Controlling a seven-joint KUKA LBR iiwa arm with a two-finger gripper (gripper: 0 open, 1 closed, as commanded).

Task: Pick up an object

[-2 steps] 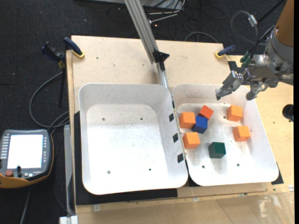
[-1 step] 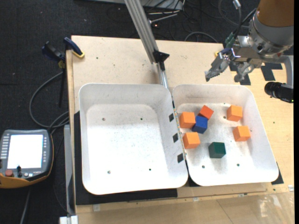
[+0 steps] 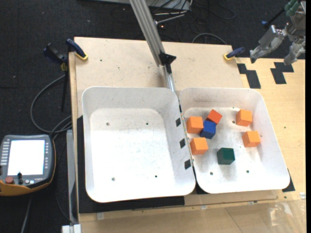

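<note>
Six blocks lie in right bin point(image 3: 272, 130): four orange blocks point(image 3: 195, 124), blue block point(image 3: 209, 128), dark green block point(image 3: 226, 155). Gripper point(image 3: 277, 50) hovers beyond bin's far right corner, above bench point(image 3: 126, 62), fingers spread apart, nothing between them, touching nothing. Left bin point(image 3: 92, 130) sits alongside.

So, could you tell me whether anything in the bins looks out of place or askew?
One thing: a red block rests tilted, leaning on the blue block in the right bin. The other blocks lie flat.
</note>
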